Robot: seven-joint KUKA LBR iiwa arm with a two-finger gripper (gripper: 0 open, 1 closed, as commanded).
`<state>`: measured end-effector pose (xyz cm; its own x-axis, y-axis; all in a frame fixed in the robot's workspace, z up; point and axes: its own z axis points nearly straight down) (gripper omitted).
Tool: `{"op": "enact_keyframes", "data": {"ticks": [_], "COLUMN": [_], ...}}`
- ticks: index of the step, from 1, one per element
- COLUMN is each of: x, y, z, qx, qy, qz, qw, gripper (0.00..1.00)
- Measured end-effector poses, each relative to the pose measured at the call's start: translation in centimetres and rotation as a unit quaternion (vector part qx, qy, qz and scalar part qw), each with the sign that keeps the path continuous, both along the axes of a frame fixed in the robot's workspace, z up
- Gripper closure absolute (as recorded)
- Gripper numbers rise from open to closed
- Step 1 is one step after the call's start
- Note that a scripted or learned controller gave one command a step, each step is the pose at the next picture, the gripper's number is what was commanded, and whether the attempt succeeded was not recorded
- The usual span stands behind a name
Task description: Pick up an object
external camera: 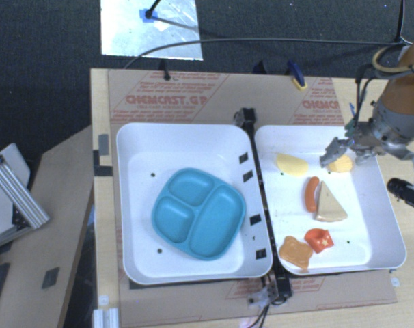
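On my counter (pixel 193 91), a pale brown board printed with red lettering, sit two shallow white plastic bins side by side. The left bin (pixel 135 149) holds a light blue plastic plate (pixel 198 212) with three compartments. Behind the counter, a shiny silver sheet (pixel 151 19) lies on the dark carpet (pixel 43 46).

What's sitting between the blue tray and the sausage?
In the camera view, the black divider where the bins meet lies between the blue tray and sausage.
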<state>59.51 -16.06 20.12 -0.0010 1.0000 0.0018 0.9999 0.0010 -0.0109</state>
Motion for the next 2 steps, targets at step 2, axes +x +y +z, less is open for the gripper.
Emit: {"op": "enact_keyframes", "data": {"ticks": [2], "x": [1.2], "y": [0.6], "z": [-4.1], "qx": [-0.0008], "qy": [-0.005], "qz": [0.003], "qw": [1.0000], "gripper": [0.00]}}
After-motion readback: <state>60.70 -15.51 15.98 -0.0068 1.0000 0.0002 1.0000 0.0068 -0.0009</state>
